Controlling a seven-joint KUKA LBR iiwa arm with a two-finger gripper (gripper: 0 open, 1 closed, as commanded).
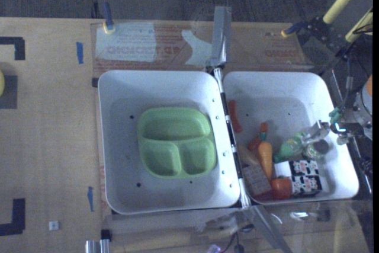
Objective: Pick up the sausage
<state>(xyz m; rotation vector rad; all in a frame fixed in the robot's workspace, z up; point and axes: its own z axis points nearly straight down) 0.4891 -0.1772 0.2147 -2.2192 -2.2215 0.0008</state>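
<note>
The sausage [235, 117] is a slim reddish-orange stick lying lengthwise against the left wall of the right bin [278, 89]. Nothing touches it. My gripper [332, 126] hangs at the right side of that bin, over the rim area, well to the right of the sausage. Just below and left of the gripper lie a green bottle [292, 147] and a small grey can [318, 149]. Glare and small size blur the gripper's tip.
The right bin's front half holds a carrot [265, 154], a cow-patterned carton [306, 176], a red block [281, 188], a tan cracker piece [255, 175] and small red bits [255, 142]. A green divided plate [176, 141] sits in the left bin [118, 127].
</note>
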